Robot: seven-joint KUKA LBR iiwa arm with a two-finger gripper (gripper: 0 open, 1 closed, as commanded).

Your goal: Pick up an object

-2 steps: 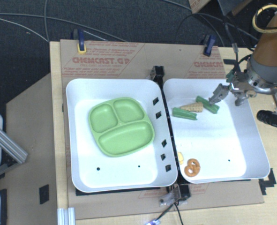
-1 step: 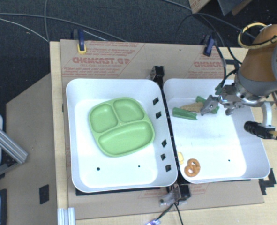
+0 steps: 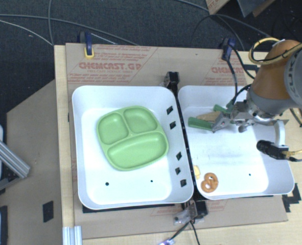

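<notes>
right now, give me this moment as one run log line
phase: reaching | hand low in right bin, at green object | pretzel near front corner | green divided plate in left bin

A pretzel [image 3: 209, 182] lies flat at the right bin's [image 3: 273, 185] front left; a green stick [image 3: 201, 123] lies near its back left

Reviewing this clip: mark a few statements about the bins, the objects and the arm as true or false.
1. The green divided plate lies in the left bin. True.
2. The pretzel lies in the left bin. False: it lies near the front left corner of the right bin.
3. The gripper is over the right bin. True.
4. The plate has a single compartment. False: it has three.
5. A green object lies beside the gripper. True.
</notes>
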